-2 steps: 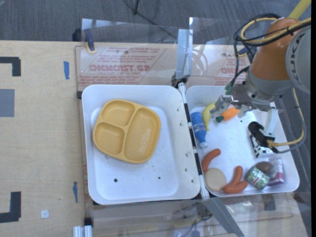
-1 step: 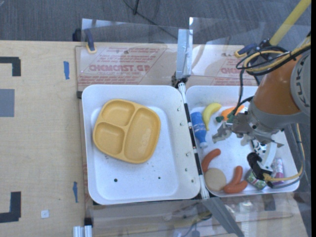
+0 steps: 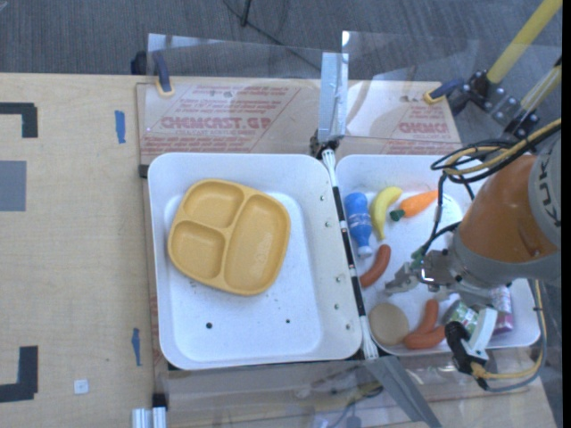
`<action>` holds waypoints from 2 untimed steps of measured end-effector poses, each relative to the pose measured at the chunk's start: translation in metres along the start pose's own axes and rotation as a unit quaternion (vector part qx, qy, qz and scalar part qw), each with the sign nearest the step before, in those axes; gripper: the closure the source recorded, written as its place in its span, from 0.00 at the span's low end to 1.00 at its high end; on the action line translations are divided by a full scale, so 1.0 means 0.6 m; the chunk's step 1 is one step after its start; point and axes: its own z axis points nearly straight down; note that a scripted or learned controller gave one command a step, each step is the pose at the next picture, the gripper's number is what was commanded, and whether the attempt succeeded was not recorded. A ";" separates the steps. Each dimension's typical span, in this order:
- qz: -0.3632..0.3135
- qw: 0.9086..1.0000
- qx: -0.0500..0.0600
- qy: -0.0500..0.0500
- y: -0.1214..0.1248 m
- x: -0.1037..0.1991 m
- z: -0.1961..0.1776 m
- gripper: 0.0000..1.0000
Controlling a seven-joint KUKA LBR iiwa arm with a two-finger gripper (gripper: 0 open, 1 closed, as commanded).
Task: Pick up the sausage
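A reddish-brown sausage [image 3: 376,265] lies at a slant near the left wall of the right bin [image 3: 412,164], just below a blue bottle [image 3: 358,220]. My gripper [image 3: 403,279] hangs low over the right bin, just right of the sausage's lower end and apart from it. Nothing shows in its grasp. Two more red-orange sausage-like pieces [image 3: 426,328] lie at the bin's front, partly under the arm's wrist.
The right bin also holds a yellow banana [image 3: 385,209], an orange carrot [image 3: 415,205] and a tan round piece [image 3: 388,323]. In the left bin [image 3: 303,319] sits a yellow divided plate [image 3: 230,236]. The grey and orange arm [image 3: 504,226] covers the bin's right side.
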 end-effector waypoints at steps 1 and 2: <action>0.001 1.000 -0.001 -0.001 0.009 -0.054 0.001 0.00; -0.010 1.000 0.000 0.000 0.014 -0.080 0.001 0.00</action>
